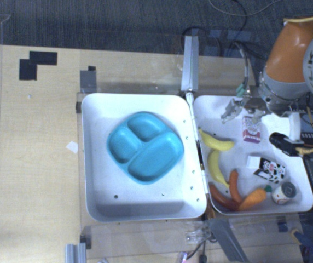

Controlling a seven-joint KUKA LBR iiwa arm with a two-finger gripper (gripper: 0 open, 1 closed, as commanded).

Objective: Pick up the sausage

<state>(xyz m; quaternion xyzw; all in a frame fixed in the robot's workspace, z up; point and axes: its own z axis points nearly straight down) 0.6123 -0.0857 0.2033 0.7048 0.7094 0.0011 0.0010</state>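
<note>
Starting at the near wall of the right bin (308, 204): the sausage (233, 183) sat there, reddish and glossy, with its long axis running roughly near to far. A carrot (253, 199) pressed against its near end on the view's right. A darker red-brown piece (221, 194) crowded it on the left, and I couldn't tell whether that was a second sausage. Tight cluster, all three touching.

Further in, two bananas (217, 166) lay just left of the sausage's far tip. A small black-and-white box (269, 170) sat to its right, with a clear gap between them.

Further back came a pink packet (250, 131), and just beyond it the hand (241, 114) hung over the far end of the same bin. Its fingers looked spread apart, and I saw nothing between them. From the hand, then, the sausage lay toward the near wall and slightly to the view's left. As I judged it, the jaws would have to close across its width.

The fingertips were small and blurred against the white floor, so I couldn't read their height. The left bin (91, 147) held a blue divided plate (145, 147).
</note>
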